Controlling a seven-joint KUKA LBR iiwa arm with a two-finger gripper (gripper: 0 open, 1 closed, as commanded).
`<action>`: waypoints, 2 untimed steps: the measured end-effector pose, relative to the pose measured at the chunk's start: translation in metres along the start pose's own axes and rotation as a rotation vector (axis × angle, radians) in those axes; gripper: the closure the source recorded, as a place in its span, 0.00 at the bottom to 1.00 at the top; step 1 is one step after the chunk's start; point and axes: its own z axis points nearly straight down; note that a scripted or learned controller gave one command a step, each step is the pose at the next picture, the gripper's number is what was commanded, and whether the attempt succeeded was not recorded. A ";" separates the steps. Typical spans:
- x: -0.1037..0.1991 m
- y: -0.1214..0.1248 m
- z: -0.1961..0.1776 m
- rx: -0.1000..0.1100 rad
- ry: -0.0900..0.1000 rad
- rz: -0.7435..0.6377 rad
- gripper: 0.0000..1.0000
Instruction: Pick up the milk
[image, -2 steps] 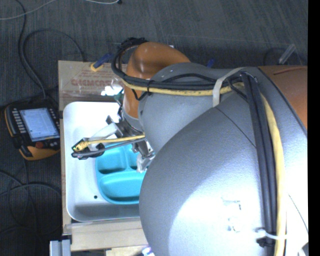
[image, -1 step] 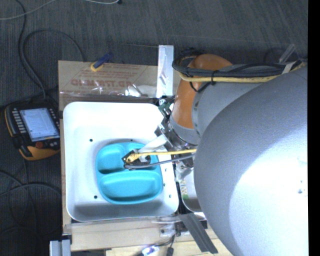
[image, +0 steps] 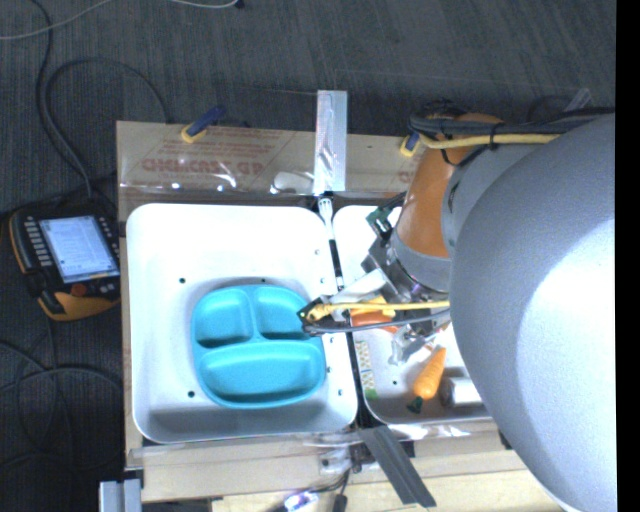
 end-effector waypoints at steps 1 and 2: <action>0.087 -0.022 -0.025 0.002 0.001 0.030 0.00; -0.013 0.070 0.066 0.002 -0.002 0.074 0.00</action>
